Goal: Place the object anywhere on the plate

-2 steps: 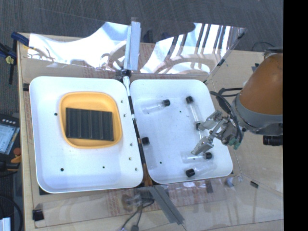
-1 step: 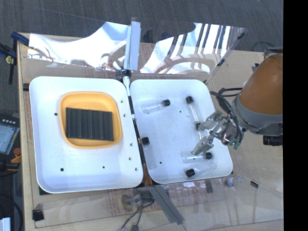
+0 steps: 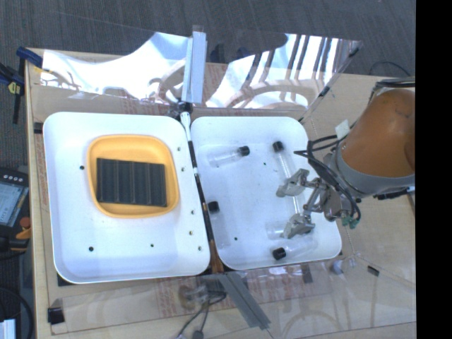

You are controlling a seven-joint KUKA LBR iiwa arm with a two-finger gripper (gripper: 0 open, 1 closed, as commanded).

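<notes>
Gripper [image 3: 295,205] sat open over the right bin [image 3: 233,253], straddling a clear tube [image 3: 284,167] lying top-to-bottom under it. Yellow plate [image 3: 131,150] was well left, in the other bin.

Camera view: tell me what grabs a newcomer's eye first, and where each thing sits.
The yellow plate with its dark ridged insert stands out in the left bin. In the right bin lie clear tubes with black caps, one near its upper left. The gripper hangs open over that bin's right side, under the arm's orange band.
</notes>
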